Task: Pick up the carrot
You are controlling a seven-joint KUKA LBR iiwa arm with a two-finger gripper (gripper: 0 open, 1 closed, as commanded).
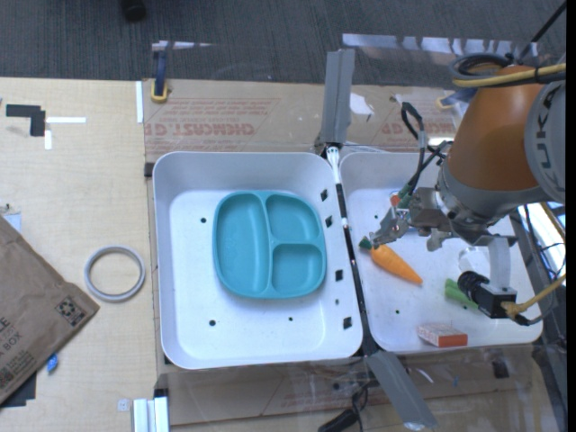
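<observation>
The carrot, orange with a green top, lies in the right bin near its left wall, pointing down and to the right. My gripper hangs just above the carrot's green end, reaching in from the right under the orange band of the arm. The carrot rests on the bin floor.
A small green thing lies to the right of the carrot, and a flat orange-pink block sits near the right bin's front edge. A teal divided plate fills the middle of the left bin. A tape ring lies on the bench at the left.
</observation>
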